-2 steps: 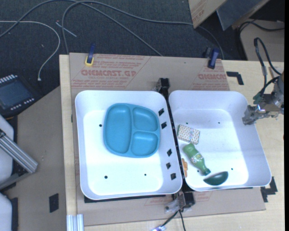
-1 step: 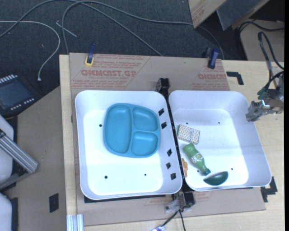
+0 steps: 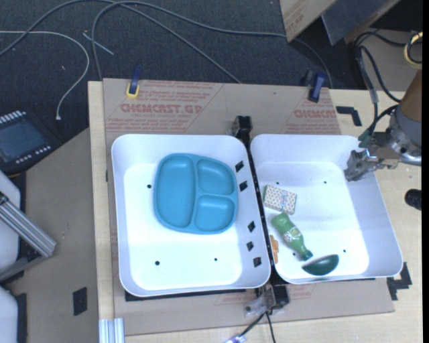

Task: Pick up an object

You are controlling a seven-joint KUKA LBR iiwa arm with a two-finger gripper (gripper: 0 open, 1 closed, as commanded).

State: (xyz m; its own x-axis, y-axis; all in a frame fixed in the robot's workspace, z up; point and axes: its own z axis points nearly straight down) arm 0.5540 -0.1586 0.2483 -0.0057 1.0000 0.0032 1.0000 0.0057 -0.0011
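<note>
The tabletop point(image 3: 201, 100) is a pale board printed with red lettering, held at its far edge by 2 clamps, one blue and yellow point(image 3: 135, 83) and one blue point(image 3: 316, 85). On it sit 2 shallow white bins side by side, touching along a seam marked by small black tabs.

The left bin point(image 3: 134, 254) holds a blue divided plate point(image 3: 196, 193) with 3 compartments, lying flat near the bin's middle.

The right bin point(image 3: 375, 221) holds 4 small things grouped toward its near left part: a patterned square packet point(image 3: 279, 198), just below it a green bottle point(image 3: 292, 235) lying on its side, a thin orange piece point(image 3: 274, 248) along the seam wall, and a dark green bowl-shaped object point(image 3: 320, 265) by the near rim.

The hand point(image 3: 358, 165) hangs over the right bin's far right corner, well apart from those things, with nothing seen in it; whether it is apart or together I cannot tell.

Around the board, dark carpet point(image 3: 201, 40) carries loose white cables point(image 3: 74, 47), a cardboard box point(image 3: 305, 15) at the top, and a dark screen device point(image 3: 23, 137) at the left
</note>
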